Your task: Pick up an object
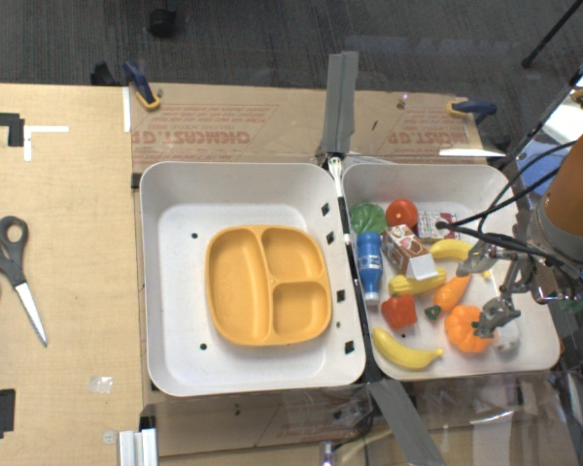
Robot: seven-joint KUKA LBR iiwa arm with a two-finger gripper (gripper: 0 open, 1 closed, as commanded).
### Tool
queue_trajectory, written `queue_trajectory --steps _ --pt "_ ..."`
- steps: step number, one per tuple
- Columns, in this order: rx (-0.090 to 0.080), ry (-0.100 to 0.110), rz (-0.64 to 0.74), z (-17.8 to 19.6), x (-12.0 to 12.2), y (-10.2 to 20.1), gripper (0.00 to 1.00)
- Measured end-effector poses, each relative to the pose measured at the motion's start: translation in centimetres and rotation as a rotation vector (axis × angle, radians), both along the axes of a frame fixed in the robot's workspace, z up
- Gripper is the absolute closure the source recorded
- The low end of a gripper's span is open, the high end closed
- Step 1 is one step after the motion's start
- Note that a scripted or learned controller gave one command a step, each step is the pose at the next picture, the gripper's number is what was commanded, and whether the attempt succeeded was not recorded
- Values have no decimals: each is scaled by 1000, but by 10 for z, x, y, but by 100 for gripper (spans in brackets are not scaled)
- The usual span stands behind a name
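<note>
One fixed camera looks down at a slant from above the table point(58, 260), far enough to take in both white bins point(165, 260) and the floor beyond.

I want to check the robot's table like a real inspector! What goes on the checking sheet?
Surface: wooden bench bearing a left bin and a right bin, both white, side by side.
Job's things: right bin holds toy food: two bananas, a pumpkin, a carrot, a tomato, a blue bottle.
Clutter: yellow divided plate in the left bin; scissors on the bench at far left.
Grippers: gripper low over the right bin, beside the pumpkin; finger state unclear.
Cables: black cables running to the arm.
Surroundings: dark carpet, blue clamps on cardboard.
</note>
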State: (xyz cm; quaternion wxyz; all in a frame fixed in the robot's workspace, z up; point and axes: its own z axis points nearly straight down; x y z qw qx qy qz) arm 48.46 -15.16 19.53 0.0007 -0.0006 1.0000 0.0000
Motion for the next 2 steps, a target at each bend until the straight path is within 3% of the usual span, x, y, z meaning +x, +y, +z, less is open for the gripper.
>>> queue_trajectory --steps 1,2 --pt "0 -1 -37 -103 38 43 0" --pt "-1 52 -279 -107 158 22 0"
